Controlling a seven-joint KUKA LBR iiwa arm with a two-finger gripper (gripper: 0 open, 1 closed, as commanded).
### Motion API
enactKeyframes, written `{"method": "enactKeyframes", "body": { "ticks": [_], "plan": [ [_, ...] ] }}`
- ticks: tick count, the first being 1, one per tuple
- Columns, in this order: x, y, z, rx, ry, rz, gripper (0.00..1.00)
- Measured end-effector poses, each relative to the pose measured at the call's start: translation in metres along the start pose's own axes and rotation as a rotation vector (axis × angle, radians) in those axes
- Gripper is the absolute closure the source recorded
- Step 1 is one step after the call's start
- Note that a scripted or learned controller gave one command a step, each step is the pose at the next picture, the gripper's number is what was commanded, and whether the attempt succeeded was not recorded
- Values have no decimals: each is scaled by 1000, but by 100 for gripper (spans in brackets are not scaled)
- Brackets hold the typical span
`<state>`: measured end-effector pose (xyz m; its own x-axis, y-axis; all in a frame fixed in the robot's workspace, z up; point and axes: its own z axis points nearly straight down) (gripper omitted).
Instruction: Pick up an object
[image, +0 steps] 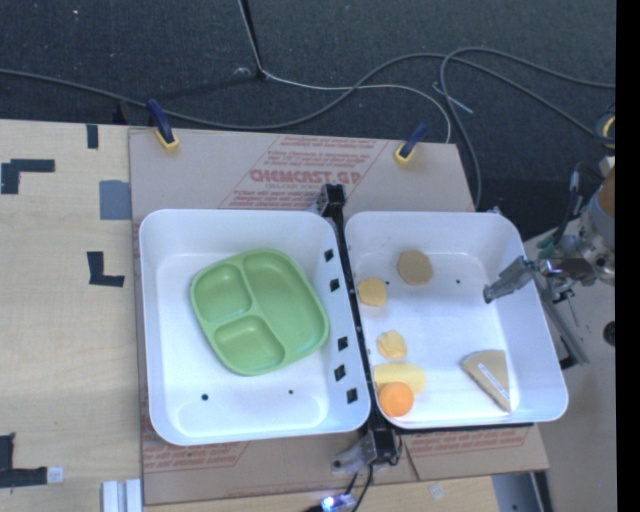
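i see the gripper (515, 277) hanging low over the right bin's (455, 232) right rim; its grip state i cannot tell.

Tan round piece (415, 267): lying flat, left of the tool (503, 283), nearest.
Small yellow piece (372, 292): further left.
Yellow lumps (392, 345) (400, 376): below-left.
Orange ball (397, 400): touching the lower lump.
Beige wedge (488, 378): directly below, apart.

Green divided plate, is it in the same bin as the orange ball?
No. The green divided plate lies in the left bin, while the orange ball sits in the right bin.
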<state>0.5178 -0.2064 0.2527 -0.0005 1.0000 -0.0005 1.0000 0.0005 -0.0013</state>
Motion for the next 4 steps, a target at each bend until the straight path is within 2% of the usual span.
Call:
{"method": "enactKeyframes", "body": {
  "ticks": [1,3,4],
  "plan": [
    [7,1,46,4,1,-1,0],
    [-3,10,146,5,1,0,0],
    [-2,11,133,2,2,-1,100]
  ]
}}
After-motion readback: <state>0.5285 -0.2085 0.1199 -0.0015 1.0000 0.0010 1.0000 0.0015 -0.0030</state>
